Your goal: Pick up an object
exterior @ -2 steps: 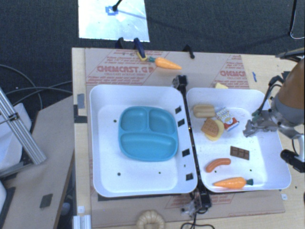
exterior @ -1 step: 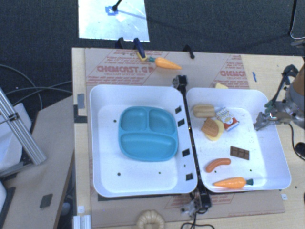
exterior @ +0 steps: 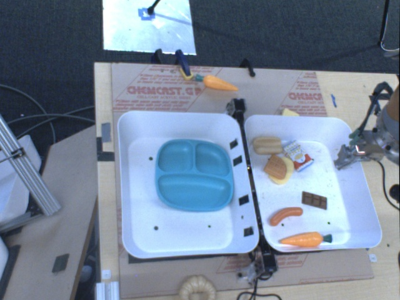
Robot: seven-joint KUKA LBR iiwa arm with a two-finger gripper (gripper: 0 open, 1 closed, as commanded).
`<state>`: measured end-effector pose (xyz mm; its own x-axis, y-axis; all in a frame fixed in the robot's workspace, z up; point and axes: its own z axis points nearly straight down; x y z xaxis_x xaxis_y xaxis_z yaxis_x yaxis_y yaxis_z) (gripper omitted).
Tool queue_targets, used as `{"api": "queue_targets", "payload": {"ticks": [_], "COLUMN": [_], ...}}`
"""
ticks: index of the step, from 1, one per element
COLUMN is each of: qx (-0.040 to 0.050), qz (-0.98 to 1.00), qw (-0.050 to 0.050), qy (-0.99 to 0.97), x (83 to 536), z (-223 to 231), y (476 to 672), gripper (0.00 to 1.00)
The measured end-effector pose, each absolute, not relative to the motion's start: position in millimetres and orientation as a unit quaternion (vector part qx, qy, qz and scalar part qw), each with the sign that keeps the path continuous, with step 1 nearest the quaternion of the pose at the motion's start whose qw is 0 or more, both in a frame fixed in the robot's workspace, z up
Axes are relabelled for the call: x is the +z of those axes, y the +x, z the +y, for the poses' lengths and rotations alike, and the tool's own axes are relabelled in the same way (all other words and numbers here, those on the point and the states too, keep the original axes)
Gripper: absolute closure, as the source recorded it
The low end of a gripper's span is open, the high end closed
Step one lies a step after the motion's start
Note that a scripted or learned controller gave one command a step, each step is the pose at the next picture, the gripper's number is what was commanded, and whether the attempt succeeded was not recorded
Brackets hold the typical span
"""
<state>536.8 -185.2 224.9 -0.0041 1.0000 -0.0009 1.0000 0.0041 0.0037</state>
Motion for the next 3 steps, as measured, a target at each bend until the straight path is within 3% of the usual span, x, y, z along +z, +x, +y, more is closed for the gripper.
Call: {"api": "queue_targets", "payload": {"ticks": [3], "qx": [0.0019], "qz": [0.71], "qw": [0.001], "qy": [0.704], "x": [225.1], "z": [-42.6], "y": [611.2], "gripper": [1.0]}}
